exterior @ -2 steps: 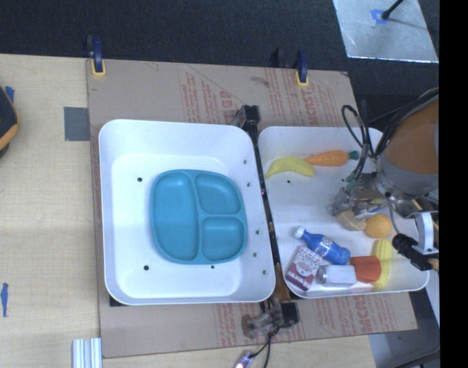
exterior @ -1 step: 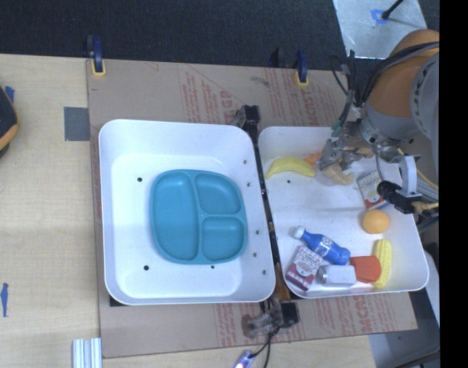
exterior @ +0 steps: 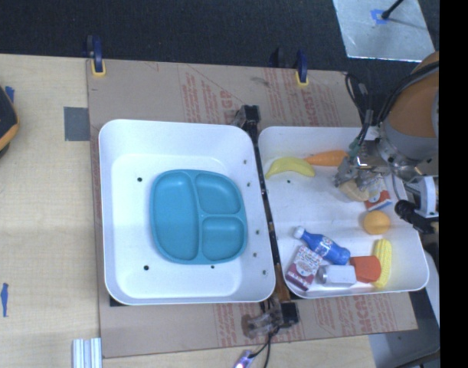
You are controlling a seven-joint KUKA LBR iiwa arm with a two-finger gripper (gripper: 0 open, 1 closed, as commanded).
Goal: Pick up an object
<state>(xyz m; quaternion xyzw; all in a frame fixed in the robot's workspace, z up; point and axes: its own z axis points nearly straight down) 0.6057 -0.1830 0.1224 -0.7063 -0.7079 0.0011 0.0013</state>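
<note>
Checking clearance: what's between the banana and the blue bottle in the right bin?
Bare white bin floor between the banana and the bottle, seen in the camera view.

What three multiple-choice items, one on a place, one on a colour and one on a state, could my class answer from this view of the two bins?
1. Where does the divided plate lie?
A. In the left bin
B. In the right bin
C. On the bare bench

2. What colour is the divided plate?
A. Red
B. Blue
C. Green

3. How does the small bottle lie?
A. Upright
B. On its side
C. On top of the plate

Answers:
1 A: the divided plate rests in the middle of the left bin, apart from the toys in the right bin.
2 B: its whole surface is light blue.
3 B: the small bottle lies flat on the right bin's floor, white cap toward the left, near the corn cob.
</note>
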